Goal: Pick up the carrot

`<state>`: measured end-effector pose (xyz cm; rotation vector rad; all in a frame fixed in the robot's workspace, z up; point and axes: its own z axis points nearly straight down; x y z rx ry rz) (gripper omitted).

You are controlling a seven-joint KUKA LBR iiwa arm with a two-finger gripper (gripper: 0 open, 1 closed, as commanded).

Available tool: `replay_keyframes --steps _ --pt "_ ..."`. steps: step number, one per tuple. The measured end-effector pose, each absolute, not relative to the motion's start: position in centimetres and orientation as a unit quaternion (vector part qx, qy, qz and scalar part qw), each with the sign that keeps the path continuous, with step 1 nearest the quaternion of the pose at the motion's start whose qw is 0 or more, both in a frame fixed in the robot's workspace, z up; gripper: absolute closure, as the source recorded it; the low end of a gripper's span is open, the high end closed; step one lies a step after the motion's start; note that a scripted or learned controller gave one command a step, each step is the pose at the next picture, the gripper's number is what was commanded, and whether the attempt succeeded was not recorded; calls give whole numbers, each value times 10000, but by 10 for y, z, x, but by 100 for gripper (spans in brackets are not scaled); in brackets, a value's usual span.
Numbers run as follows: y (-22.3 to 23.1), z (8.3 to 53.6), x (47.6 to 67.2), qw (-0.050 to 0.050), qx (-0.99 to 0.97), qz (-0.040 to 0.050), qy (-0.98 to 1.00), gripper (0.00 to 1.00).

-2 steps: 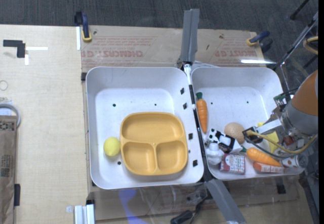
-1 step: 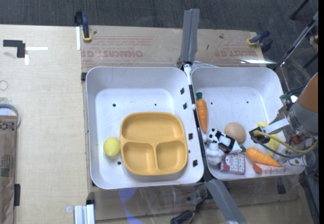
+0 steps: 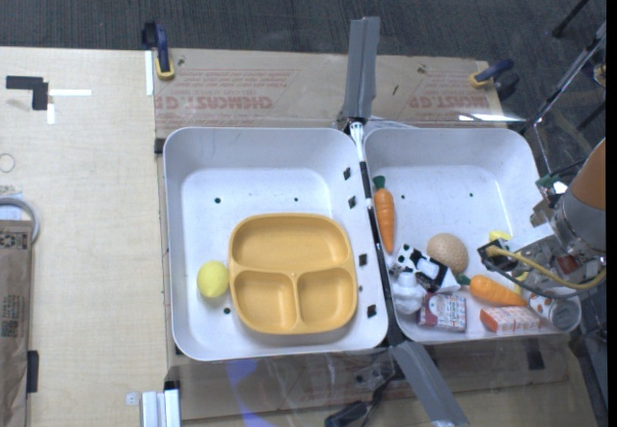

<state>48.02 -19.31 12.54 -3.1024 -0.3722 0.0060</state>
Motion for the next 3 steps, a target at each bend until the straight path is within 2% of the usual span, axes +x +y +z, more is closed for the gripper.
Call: replay_keyframes --steps 1,2,3 --pt "-222 171 478 6 -9872 15 -1592 100" --pt "-222 141 476 17 -9890 29 -1477 100" --pt "-222 141 477 16 -9890 28 -1479 0"
